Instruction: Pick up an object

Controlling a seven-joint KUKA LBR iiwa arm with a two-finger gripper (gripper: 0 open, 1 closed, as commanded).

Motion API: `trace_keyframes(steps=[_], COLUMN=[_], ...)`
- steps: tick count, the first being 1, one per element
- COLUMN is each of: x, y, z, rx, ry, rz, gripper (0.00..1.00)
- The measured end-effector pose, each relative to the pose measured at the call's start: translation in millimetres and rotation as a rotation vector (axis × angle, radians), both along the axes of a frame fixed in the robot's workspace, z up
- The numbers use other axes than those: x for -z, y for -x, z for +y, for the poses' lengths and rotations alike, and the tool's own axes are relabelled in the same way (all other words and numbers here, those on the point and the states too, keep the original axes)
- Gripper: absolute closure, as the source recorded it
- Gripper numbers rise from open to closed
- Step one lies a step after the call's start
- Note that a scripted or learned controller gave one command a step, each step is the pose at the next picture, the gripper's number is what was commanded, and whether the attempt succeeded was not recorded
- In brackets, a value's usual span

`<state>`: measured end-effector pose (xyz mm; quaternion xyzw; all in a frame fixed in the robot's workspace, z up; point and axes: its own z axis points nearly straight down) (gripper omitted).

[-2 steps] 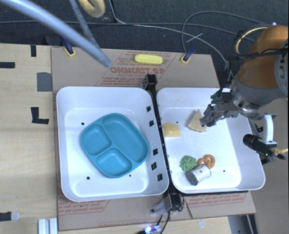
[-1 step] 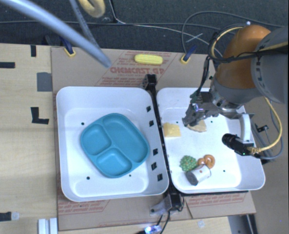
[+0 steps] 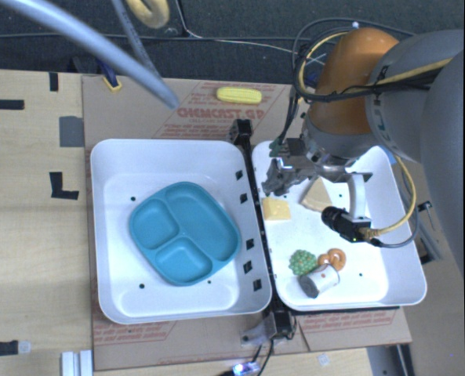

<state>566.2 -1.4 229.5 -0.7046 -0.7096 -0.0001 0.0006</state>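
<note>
Bins: we see two shallow white bins side by side on the bench, the left bin and the right bin, touching along a dark middle divider.
Left bin: we find a blue sectioned plate lying flat near its middle.
Right bin, far left part: we see a pale yellow cheese square just beside the divider, and a tan wedge just right of it, partly under the arm.
Right bin, near part: we see a green broccoli piece, an orange ring right of it, and a grey cylinder touching both on the near side.
Arm: we see it reach in from the right, its orange band above the wrist.
Gripper: we place the gripper low over the far left part of the right bin, just beyond the cheese square; we cannot tell how it is set, and we see nothing in it.
Behind the bins: we see a yellow corn cob on the cardboard.
</note>
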Motion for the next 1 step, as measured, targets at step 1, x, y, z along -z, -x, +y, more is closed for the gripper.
trace_keyframes(steps=[1], x=[-8.0], y=[-5.2], z=[56.3], rx=[-0.001], ry=[-0.001], rz=[0.0], gripper=[1.0])
